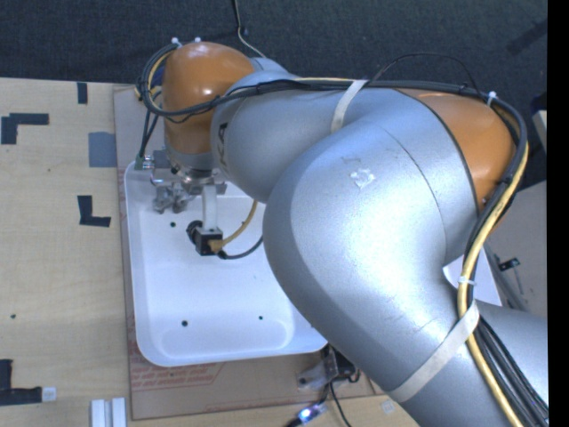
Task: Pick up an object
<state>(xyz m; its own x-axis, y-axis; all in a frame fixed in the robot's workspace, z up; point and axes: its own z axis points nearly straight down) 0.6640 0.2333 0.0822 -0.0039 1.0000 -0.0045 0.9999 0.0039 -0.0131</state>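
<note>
One view looks down on the desk [53, 265] at a slant. One grey arm [373, 221] reaches in from the right and covers most of that side. Two orange parts show on it: one dome [200, 83] just above the wrist and one band [471, 140] farther back.

One hand [171, 194] hangs below the dome, at the far left corner of a white bin [213, 336], just inside the rim and low over the floor. How far the hand is open cannot be told, as its metal parts are small and partly under the wrist. Whether it holds or touches an object cannot be told either, since the spot beneath it is hidden.

The bin's bare floor carries three small dark dots [184, 323], one near the hand and two side by side toward the near wall. The bin rests on one brown sheet [178, 381] with red print, whose edge shows along the bin's left and near sides.

Left of the bin, the pale desk bears four black tape marks [89, 212]: two angled ones, one short strip at the far edge, and one at the near left corner. One grey patch [102, 148] lies beside the sheet. Two short white strips [107, 409] lie side by side at the near edge.

Dark cloth [356, 16] lies beyond the desk, and one thin black cable [236, 7] runs up across it.
</note>
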